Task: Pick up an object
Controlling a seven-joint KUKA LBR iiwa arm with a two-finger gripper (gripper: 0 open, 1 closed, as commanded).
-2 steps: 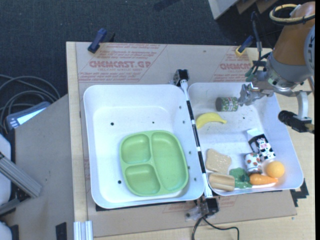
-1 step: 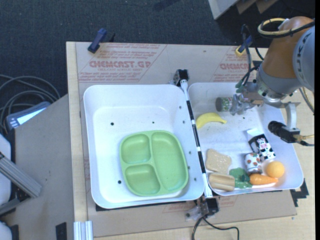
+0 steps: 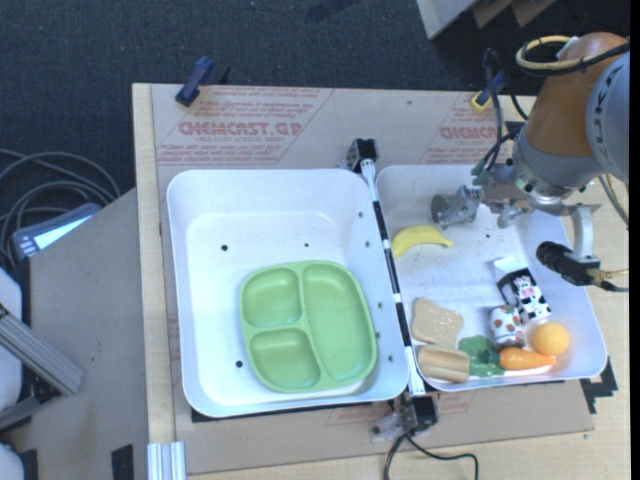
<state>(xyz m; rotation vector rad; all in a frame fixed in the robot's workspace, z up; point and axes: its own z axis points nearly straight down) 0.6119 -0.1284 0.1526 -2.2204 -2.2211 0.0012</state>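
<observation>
My gripper (image 3: 452,208) hangs over the far part of the right bin (image 3: 590,313), coming in from the right on the grey arm with the orange band. A yellow banana (image 3: 420,238) lies just in front of it and a little to the left, apart from it. Nearer the front of this bin sit a slice of bread (image 3: 437,321), a bread roll (image 3: 445,364), a green leafy piece (image 3: 481,354), a carrot (image 3: 522,360), an orange (image 3: 549,339), a spotted cup (image 3: 505,324) and a black-and-white cow figure (image 3: 525,296).
The left bin (image 3: 200,228) holds a green divided plate (image 3: 305,324). A black ridge (image 3: 385,268) separates the two bins. Cables run along the arm at the right, and a blue clip (image 3: 194,81) lies at the back of the bench.
</observation>
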